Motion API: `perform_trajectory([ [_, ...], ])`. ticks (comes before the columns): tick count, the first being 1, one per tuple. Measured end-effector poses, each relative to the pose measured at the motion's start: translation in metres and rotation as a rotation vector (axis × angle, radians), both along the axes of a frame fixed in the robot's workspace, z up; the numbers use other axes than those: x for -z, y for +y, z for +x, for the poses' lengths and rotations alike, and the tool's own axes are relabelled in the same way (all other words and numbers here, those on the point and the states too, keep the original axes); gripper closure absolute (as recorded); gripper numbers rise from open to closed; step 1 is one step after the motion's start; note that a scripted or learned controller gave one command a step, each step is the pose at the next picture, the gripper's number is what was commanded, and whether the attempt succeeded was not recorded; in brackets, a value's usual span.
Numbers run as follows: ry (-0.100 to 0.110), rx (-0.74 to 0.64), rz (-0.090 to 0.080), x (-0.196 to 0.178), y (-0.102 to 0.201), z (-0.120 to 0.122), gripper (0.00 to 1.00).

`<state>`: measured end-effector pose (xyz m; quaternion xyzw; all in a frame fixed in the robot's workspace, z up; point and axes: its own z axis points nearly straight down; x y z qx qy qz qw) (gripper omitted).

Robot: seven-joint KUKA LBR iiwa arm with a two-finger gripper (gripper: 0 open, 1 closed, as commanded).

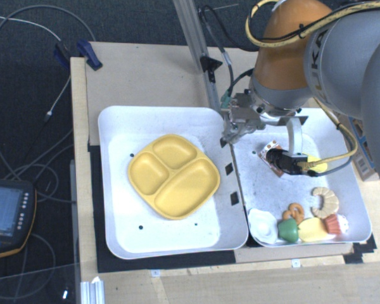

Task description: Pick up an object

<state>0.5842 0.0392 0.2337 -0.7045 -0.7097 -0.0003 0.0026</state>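
The end effector (pixel 231 132), clenched or released I cannot tell, hangs just right of the yellow plate (pixel 174 176); farther right, the green toy (pixel 289 231) looks light, hard and slippery, best pinched across its middle.

Arm (pixel 342 49) was cut off by the top and right edges and covered the far wall of the right bin (pixel 354 195). Gripper (pixel 235 130) sat at that bin's left rim, mostly hidden under the arm. Toy food pile (pixel 304 223) in the bin's near corner overlapped, pieces too small to name. Handheld screen (pixel 6 217), far left of the bin, was cut by the left edge.
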Motion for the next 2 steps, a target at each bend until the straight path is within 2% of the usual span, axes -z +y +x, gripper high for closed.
perform_trajectory([
  [1, 0.001, 0.001, -0.001, 0.0089, 0.0524, -0.0136, 1.00],
  [2, 0.000, 0.007, -0.003, 0.0084, 0.0486, -0.0128, 0.00],
])
